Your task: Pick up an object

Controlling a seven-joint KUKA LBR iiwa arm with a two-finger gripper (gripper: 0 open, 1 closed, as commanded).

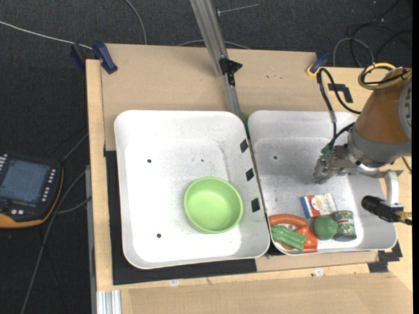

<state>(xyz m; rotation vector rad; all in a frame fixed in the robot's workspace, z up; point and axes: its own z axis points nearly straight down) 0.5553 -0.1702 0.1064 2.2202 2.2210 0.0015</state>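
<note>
My gripper [322, 170] hangs over the middle of the right bin [288, 136], just above its floor, with nothing visible between its fingers. Below it, near the bin's front edge, lie a small red, white and blue box [319, 205], a green ball [324, 227], a dark green can [344, 224] and an orange item with a green piece on it [290, 233]. A light green bowl [213, 205] sits in the left bin [163, 142], toward its front right.
A metal pole [213, 31] slants down from the top to the gap between the bins. Black clips [249, 174] sit along the divider. A handheld pendant [26, 188] lies off the bench at left. Cables run near the arm.
</note>
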